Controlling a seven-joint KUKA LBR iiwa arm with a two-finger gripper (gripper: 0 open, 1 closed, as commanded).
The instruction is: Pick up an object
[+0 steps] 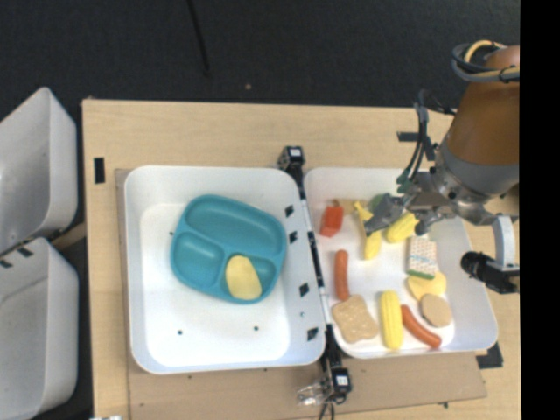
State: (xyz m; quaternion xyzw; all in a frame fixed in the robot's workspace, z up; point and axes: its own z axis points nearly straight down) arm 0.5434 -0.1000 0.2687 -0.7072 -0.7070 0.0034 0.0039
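The gripper [398, 220] hangs low over the upper part of the right bin [472, 335], its dark fingertips down among a cluster of yellow toy pieces; whether anything sits between them cannot be told from this slant, nor how wide they stand.

Far off on the gripper's far side, across the divider, lies the left bin [149, 331], bearing a blue sectioned plate [210, 230] with a yellow lemon-like piece [243, 278] in its nearest compartment.

Right at the fingertips is a yellow banana-like piece [402, 227], seemingly touching them, with a smaller yellow piece [372, 245] just beside it. That banana piece looks the likeliest target. It is probably light hollow plastic, stiff and smooth, so apt to slip or roll; a hold across its narrow middle, square to its length, seems safest.

Below the gripper towards the bin's near edge lie a corn cob [390, 319], a slice of bread [354, 318] and a sausage [421, 326]. Nearer, just beside the gripper, sits a small checked block [421, 255]. Towards the divider are a red-orange sausage [341, 274] and an orange carrot piece [331, 220], both well apart from the fingertips.
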